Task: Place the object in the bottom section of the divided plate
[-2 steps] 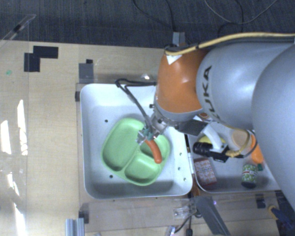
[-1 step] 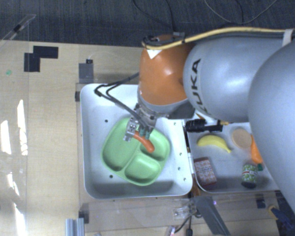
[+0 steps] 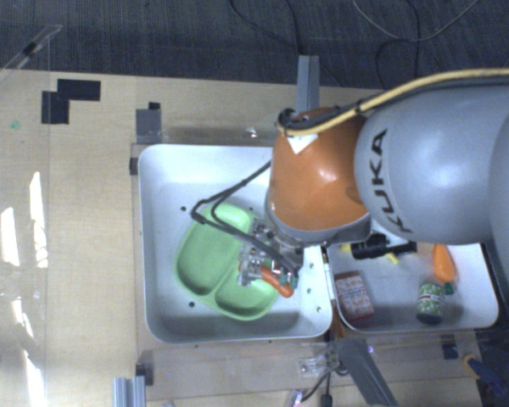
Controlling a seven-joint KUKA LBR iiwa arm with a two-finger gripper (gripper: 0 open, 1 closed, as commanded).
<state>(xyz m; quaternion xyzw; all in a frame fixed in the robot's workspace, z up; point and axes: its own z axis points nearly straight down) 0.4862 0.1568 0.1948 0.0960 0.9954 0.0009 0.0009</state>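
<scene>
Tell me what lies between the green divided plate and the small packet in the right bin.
In the camera view, the bins' adjoining white walls lie between the green divided plate and the small packet; an orange object sits at the plate's right edge.

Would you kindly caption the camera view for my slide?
Claw over green divided plate in left bin, orange object beneath.

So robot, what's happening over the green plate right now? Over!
Gripper over green divided plate, left bin. Orange object at its tip, grasp unclear. Arm hides part of plate.
</scene>
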